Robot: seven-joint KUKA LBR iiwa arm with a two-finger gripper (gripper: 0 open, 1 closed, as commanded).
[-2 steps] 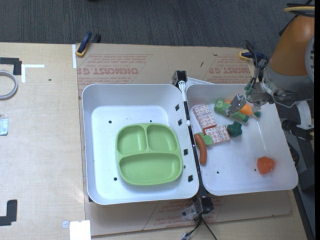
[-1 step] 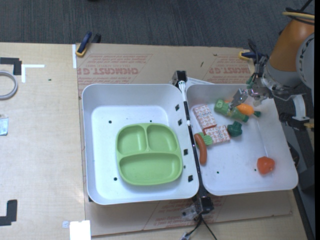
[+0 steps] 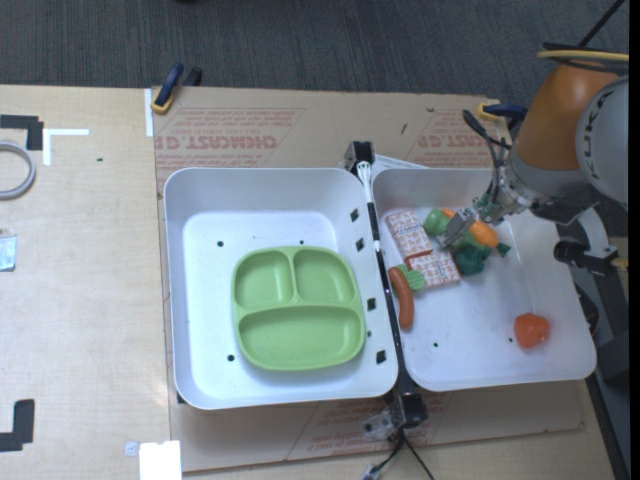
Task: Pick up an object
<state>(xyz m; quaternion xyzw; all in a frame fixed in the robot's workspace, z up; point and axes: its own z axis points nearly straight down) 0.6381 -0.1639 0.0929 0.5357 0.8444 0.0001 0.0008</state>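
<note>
**Arm over the right bin's clutter**

Brown cardboard (image 3: 230, 128), printed with mirrored red lettering too reversed to read surely, lies on a pale wood bench (image 3: 70, 348) above grey carpet. The left bin (image 3: 190, 268) holds a green divided plate (image 3: 298, 306). In the right bin (image 3: 480, 358), the gripper (image 3: 468, 226) hangs among green and orange toys (image 3: 472, 250) beside a patterned box (image 3: 420, 251); whether it grips anything, I cannot tell. A sausage (image 3: 403, 296) lies lower left, an orange lump (image 3: 531, 330) lower right.
</note>
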